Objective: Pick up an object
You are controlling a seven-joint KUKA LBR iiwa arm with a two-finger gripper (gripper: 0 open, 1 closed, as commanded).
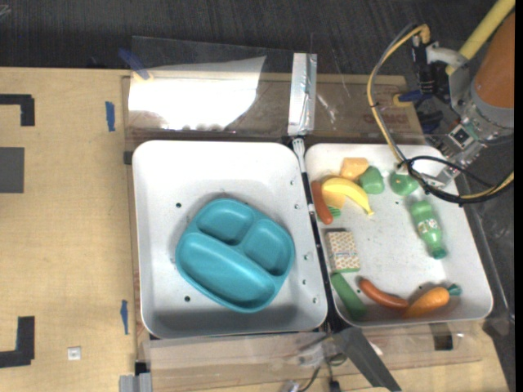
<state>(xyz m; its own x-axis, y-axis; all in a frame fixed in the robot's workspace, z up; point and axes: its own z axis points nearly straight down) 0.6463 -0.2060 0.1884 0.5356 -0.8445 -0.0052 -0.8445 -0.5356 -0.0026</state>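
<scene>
The right bin (480,278) holds the loose toy food the pick could go for. A yellow banana (347,193) lies near its upper left, with an orange block (354,167) just above it and a small green piece (373,180) touching the block's right side. A thin red-orange piece (321,202) lies along the bin's left wall beside the banana. Below these sits a patterned tan square (343,250). A green bottle (426,227) lies toward the right wall, and a round green item (402,184) is just above it. Along the bottom edge are a green vegetable (347,294), a red-orange sausage shape (382,293) and an orange carrot (430,300), the last 2 touching.

The left bin (155,186) holds 1 teal divided plate (235,253) with 3 compartments.

The arm (482,88) sits at the upper right, above the right bin's far corner, trailing yellow and black cables (384,113). What is probably its wrist is cut off by the edge, so I cannot tell how the gripper stands.
</scene>
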